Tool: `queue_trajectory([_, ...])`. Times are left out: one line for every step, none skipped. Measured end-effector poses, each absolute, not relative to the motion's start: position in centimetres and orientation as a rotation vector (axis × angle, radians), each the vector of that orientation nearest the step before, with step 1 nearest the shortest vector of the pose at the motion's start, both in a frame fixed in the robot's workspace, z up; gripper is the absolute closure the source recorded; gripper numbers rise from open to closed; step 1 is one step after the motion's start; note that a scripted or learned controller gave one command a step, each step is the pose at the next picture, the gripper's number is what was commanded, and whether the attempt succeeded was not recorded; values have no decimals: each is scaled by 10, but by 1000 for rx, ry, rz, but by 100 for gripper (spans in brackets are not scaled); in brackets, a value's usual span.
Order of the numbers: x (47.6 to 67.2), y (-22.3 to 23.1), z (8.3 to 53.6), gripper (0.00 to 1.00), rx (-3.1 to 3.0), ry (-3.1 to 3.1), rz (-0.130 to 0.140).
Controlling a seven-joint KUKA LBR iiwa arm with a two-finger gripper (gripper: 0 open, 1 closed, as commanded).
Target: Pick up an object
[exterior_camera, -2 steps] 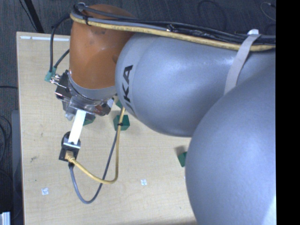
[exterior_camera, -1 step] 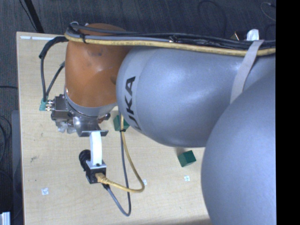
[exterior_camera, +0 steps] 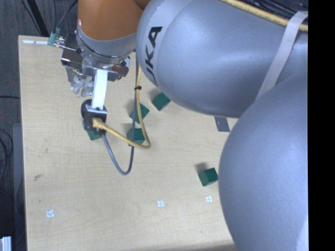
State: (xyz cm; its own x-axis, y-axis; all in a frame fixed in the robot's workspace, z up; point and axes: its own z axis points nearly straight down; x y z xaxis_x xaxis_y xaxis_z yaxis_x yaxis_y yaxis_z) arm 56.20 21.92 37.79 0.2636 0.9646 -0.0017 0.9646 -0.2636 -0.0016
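Several small green blocks lie on the pale wooden surface [exterior_camera: 63, 192]. One block [exterior_camera: 161, 100] sits tilted near the middle, beside the arm's big grey body. Two more, one [exterior_camera: 139, 112] and the other [exterior_camera: 135, 135], lie just below it, partly crossed by a yellow cable. A fourth block [exterior_camera: 208, 176] rests alone toward the lower right. Another green block [exterior_camera: 94, 135] peeks out at the left, partly hidden under the robot's wrist gear. My gripper [exterior_camera: 78, 85] hangs at the upper left under the orange band, above and left of that block, with nothing visibly held.
The arm's grey body covers the upper right and right side of the surface. A grey cable loop [exterior_camera: 119, 163] droops over the middle. Small white markers [exterior_camera: 160, 203] dot the lower part. The surface's left edge [exterior_camera: 21, 140] borders dark floor.
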Motion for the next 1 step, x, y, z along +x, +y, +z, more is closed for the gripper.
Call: queue_trajectory([507, 219, 443, 100, -2586, -1784, 0])
